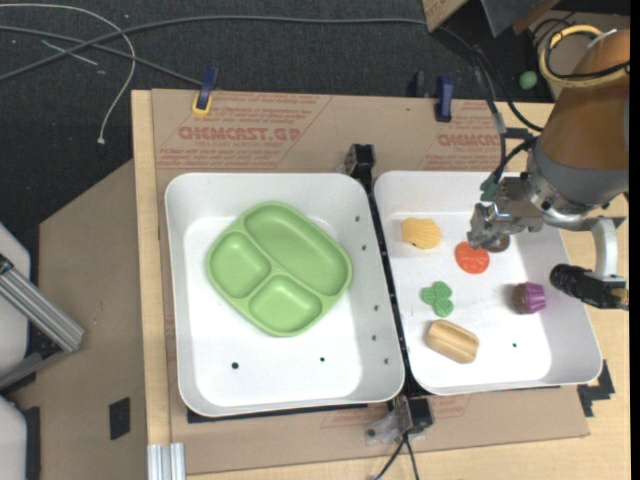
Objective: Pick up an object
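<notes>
Bench seen from above, bearing two shallow white bins side by side: left bin (190, 298) and right bin (560, 363), their inner walls touching along the middle. One black clip (360, 158) sits at the far end of that shared seam, and two blue clamps (206, 90) (443, 98) grip the far edge of the one cardboard sheet (270, 133) under both bins.

Left bin: one green divided plate (280, 268) with three compartments, lying slightly turned, roughly in the bin's middle.

Right bin: five small objects, one of each kind, located here relative to the red tomato-like piece (473, 259). One yellow piece (422, 233) lies to its left and slightly farther from the viewer, apart from it. One green broccoli-like piece (437, 296) lies nearer the viewer and to the left. One tan bread-like loaf (453, 340) lies nearer still, just beyond the green piece. One purple piece (528, 297) lies to the right and nearer the viewer, well apart.

One arm (590, 118) enters from the right. Its gripper (490, 230) hangs directly over the red piece, its tip at or just above that piece's far edge; whether it is released, clenched or grasping cannot be told, and contact cannot be judged. The red piece rests on the bin floor.
</notes>
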`<action>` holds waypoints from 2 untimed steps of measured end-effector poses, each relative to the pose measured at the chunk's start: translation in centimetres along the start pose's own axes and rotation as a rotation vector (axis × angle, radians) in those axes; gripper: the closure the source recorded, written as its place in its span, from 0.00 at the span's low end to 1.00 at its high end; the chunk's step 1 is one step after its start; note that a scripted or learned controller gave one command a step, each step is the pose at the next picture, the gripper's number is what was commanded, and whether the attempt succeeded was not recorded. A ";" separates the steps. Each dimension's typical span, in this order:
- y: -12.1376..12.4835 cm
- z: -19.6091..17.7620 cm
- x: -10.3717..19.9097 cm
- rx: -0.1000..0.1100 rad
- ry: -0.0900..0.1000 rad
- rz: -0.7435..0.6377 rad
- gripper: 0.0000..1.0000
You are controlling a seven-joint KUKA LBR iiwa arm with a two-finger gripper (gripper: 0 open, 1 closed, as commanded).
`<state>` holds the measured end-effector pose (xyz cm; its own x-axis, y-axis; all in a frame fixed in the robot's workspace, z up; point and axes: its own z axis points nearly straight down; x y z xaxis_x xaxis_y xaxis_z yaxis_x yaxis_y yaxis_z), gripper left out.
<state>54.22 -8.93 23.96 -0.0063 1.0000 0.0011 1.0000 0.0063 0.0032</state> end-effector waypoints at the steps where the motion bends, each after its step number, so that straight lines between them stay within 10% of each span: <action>1: 2.4 1.2 4.1 0.002 0.000 0.001 1.00; 2: 4.2 0.3 9.2 0.000 0.001 0.000 1.00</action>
<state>58.37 0.25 23.66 -0.0064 1.0000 0.0019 1.0000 0.0064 0.0028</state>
